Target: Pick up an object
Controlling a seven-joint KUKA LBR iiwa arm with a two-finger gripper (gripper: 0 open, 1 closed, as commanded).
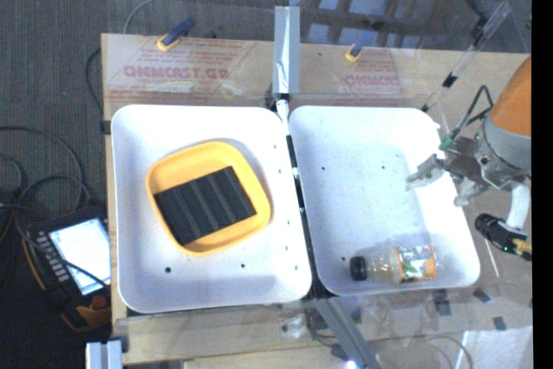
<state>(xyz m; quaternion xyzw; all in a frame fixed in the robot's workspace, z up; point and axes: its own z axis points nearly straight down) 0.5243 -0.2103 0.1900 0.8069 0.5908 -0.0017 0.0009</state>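
A small clear bottle (pixel 399 264) with a black cap and an orange-green label lies on its side near the front right corner of the right bin (pixel 363 151). A yellow dish (pixel 246 164) holding a black ribbed pad (pixel 206 203) rests in the left bin (pixel 138 272). My gripper (pixel 442 184) hangs over the right bin's right side, above and behind the bottle and apart from it. Its two fingers (pixel 422 174) are spread open with nothing between them.
A raised rim (pixel 294 186) divides the two bins. Clamps (pixel 175 33) sit on the board behind them, and a clear panel leans at the back right. A tablet (pixel 73 251) and cables lie on the floor to the left.
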